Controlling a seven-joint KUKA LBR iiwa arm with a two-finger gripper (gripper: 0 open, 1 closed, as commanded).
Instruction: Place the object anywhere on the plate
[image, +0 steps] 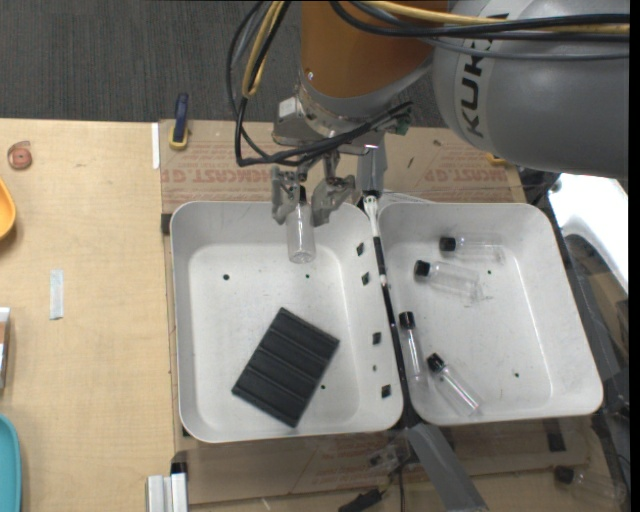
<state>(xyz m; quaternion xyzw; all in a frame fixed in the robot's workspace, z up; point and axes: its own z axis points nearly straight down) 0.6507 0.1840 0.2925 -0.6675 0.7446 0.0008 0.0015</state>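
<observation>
Where the arm (500, 70) reaches in from the right over the far rim of the left bin (190, 330), the jaws (306, 203) are closed on a clear tube (300, 238), which hangs upright between the fingers (289, 195) above the far part of that bin. The tube looks light, stiff and smooth; if it is glass or thin plastic, as it appears, it is likely slippery and perhaps fragile, so a hold near its upper end, as here, leaves the lower end free to be set down first. The plate (287, 366), a dark ribbed slab lying tilted on the floor of the left bin, sits nearer and slightly to the left of the tube, well apart from it. Open floor lies between the two, so a move toward the near side meets nothing in the way. The ridge where the two bins meet (380, 290) lies just right of the jaws and should be kept clear. On a flat ribbed face a round tube may roll; laying it along the ribs would probably steady it. More tubes (455, 280), some with black caps, lie in the right bin (560, 330). Both bins rest on the surface (90, 400).
</observation>
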